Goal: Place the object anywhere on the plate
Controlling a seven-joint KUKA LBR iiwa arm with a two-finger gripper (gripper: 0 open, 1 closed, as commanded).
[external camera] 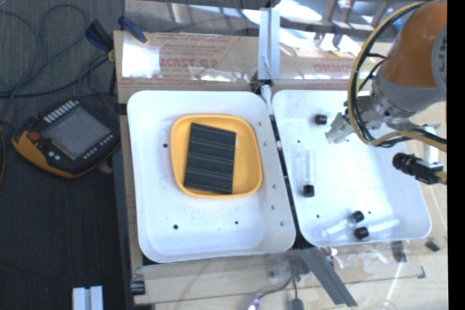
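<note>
- Left bin (145,229): a shallow white tray on the desk, carrying the yellow plate (251,156) near its middle.
- Dark ribbed block (211,157): the task's object by its position — it lies flat on the plate, long side running toward the far and near edges of the bin, wholly inside the plate's rim and touching nothing else.
- Right bin (414,221): holds loose small parts — a clear vial (306,164) near its left wall, black caps (320,119) toward the far left corner and by the near edge, and clear tubes (341,227) along the near edge.
- Arm (414,58): grey with an orange band, reaching in from the right over the far right part of the right bin, well apart from the plate.
- Hand (340,128): hangs above the right bin's far side, nothing visible between its fingers (whether they are spread or pressed together cannot be told at this angle).
- Progress, as a judgement: the placement looks done, since the block rests on the plate unheld; what may be left is only for the arm to clear away.
</note>
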